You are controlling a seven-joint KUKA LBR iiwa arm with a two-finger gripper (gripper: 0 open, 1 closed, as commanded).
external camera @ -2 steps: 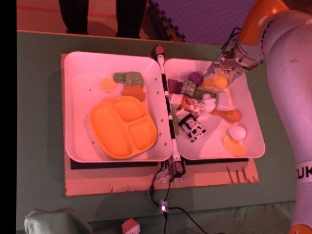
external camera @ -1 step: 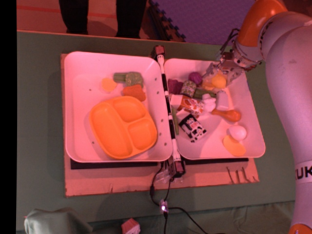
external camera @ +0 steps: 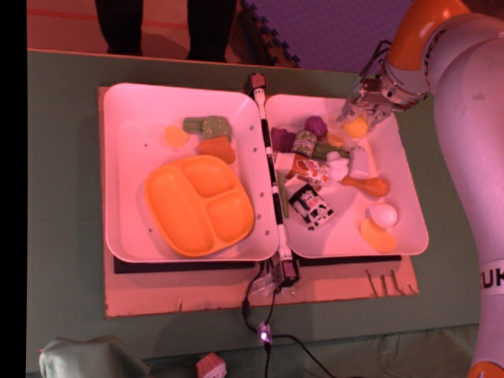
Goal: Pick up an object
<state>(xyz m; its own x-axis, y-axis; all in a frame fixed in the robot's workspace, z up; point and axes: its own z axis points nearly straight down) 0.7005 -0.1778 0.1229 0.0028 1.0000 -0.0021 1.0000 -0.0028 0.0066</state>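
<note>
My gripper hangs over the back right part of the right bin. A small round yellow piece sits between its fingertips, and the fingers look shut on it. Below and to the left in that bin lie a purple piece, a small can, an orange packet, a white figure, an orange drumstick, a black-and-white carton, a white egg and a yellow slice.
The left bin holds an orange divided plate, a yellow piece, a green item and an orange item. A striped bar runs between the bins. Cables trail off the front edge.
</note>
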